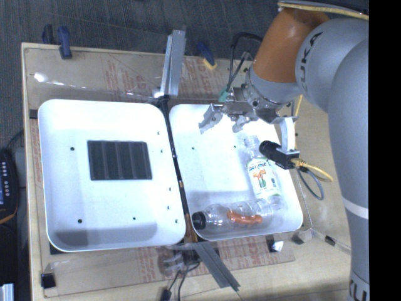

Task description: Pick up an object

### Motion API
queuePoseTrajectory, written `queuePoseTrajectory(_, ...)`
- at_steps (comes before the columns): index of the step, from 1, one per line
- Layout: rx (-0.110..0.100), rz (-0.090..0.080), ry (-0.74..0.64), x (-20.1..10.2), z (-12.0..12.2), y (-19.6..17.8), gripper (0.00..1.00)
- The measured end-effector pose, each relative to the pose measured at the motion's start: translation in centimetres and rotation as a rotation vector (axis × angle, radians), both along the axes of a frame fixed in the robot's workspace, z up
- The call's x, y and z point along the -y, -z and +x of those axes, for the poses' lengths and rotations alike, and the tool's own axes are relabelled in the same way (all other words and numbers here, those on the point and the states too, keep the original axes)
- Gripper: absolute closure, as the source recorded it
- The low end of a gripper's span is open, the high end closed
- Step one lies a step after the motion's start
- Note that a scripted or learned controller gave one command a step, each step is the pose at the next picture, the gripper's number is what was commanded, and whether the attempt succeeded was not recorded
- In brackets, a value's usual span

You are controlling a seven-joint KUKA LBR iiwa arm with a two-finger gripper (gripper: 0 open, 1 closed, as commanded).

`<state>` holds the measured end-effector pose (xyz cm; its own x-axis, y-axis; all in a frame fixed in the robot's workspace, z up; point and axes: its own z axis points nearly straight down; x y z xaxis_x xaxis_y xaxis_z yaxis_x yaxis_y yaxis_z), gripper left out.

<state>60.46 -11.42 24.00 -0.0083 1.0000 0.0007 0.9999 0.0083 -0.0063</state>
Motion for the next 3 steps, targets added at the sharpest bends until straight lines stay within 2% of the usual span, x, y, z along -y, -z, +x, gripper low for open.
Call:
queuePoseTrajectory(1,0.0,-0.002,0.082,6.4,-5.1,1.1,0.0)
queuePoseTrajectory(2,-0.002,0.0,0.105,1.6,-6.1,12.5,0.0)
queuePoseTrajectory(3,0.003,0.0,0.051,2.3,-3.4,8.2,0.0)
